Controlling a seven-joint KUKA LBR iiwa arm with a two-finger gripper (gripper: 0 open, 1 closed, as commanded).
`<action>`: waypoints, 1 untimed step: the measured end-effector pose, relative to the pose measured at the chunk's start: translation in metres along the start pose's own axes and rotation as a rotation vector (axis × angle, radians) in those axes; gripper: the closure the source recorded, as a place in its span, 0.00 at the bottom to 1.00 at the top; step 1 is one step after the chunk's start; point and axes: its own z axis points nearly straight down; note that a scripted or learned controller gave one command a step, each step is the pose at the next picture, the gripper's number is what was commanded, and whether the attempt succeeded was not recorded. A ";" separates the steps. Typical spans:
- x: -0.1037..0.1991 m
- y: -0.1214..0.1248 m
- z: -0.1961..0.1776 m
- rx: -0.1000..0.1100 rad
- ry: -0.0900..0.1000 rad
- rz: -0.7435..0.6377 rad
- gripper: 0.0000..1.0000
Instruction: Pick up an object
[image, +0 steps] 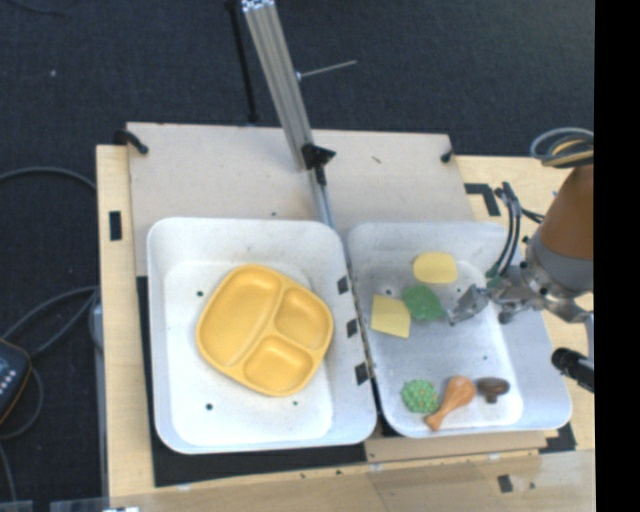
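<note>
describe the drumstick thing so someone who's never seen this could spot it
Look in the right white bin, along its near edge. The drumstick lies there tilted, between a green bumpy piece and a small dark brown piece. It is the only orange-tan item, with a fat end tapering to a thin handle.

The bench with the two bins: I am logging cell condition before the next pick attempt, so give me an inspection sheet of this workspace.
Surface: bench bears left bin and right bin, side by side.
Job's things: right bin holds yellow round piece, yellow wedge, two green pieces, drumstick, brown piece.
Clutter: yellow divided plate in left bin.
Grippers: gripper over right bin beside upper green piece; nothing seen held.
Cables: black cables on floor at left.
Surroundings: dark carpet, metal pole.
</note>
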 end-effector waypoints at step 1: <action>0.003 -0.003 0.062 0.002 0.001 0.000 0.00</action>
